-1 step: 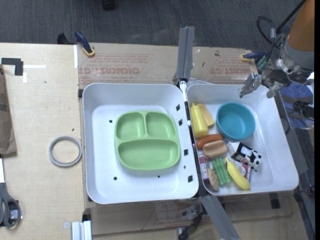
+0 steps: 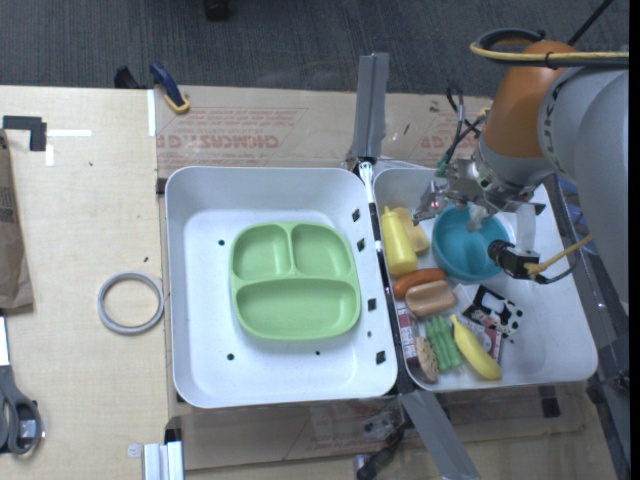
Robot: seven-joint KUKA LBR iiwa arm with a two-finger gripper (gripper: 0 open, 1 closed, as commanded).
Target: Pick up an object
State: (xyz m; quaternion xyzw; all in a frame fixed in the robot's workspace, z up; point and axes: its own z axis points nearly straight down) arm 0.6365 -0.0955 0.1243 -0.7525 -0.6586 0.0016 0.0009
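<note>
The right bin [image 2: 560, 358] holds several objects: a blue bowl [image 2: 468, 248], a yellow bottle [image 2: 397, 240], a hot dog [image 2: 428, 294], a banana [image 2: 474, 348], a green ridged piece [image 2: 441, 348] and a black-and-white card [image 2: 494, 313]. My gripper [image 2: 462, 200] hangs at the back of this bin, just above the far rim of the blue bowl and right of the yellow bottle. The grey arm with its orange band [image 2: 520, 108] covers the bin's back right corner.
The left bin [image 2: 190, 298] holds a green divided plate [image 2: 295, 280]. On the bench to the left lie a grey ring [image 2: 131, 301], scissors [image 2: 20, 418] and a brown bag [image 2: 12, 228]. A grey divider post [image 2: 370, 108] stands behind the two bins.
</note>
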